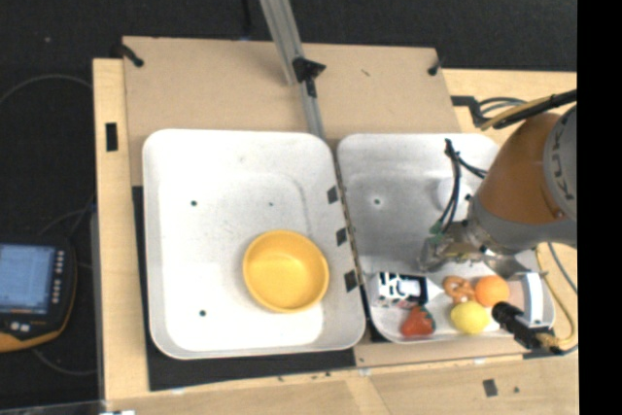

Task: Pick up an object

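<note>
Plain tan desk (243, 83) on a dark floor, two white bins side by side. The gripper (449, 248) hangs low in the right bin (389, 170), can't tell how it's set, nothing visibly in it. Targets cluster at the near edge just below it: one strawberry (418, 323), one lemon (469, 317), one orange (492, 290), one black-and-white item (400, 288). I'd go for the lemon, straight down, avoiding neighbours. The left bin (194, 199) has one yellow bowl (285, 270).
</note>
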### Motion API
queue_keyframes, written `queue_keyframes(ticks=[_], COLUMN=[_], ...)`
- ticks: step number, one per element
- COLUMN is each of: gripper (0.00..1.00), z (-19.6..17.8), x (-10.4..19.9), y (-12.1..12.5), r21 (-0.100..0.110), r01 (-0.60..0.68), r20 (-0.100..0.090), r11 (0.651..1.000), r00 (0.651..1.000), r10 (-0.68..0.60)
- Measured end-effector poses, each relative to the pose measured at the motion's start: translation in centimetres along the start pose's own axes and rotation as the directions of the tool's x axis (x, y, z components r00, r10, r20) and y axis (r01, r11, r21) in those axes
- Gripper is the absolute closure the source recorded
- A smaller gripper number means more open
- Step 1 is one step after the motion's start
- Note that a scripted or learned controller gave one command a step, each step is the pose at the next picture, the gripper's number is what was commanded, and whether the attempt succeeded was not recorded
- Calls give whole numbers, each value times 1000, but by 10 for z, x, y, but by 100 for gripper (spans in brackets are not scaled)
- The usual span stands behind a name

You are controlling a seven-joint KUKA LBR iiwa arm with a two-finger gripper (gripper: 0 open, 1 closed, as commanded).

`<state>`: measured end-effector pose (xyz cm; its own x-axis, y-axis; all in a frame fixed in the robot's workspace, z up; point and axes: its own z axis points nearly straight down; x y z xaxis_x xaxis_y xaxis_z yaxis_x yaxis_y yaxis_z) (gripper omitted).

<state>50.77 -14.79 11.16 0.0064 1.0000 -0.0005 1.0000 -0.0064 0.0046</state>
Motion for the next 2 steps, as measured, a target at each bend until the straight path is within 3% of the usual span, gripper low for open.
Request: queue_keyframes(ticks=[2], gripper=[100], z=[-103], x=[11], y=[-4], r21=[-3], r01=[11], r20=[1], r11=[1000], r00=[1000], r10=[-11])
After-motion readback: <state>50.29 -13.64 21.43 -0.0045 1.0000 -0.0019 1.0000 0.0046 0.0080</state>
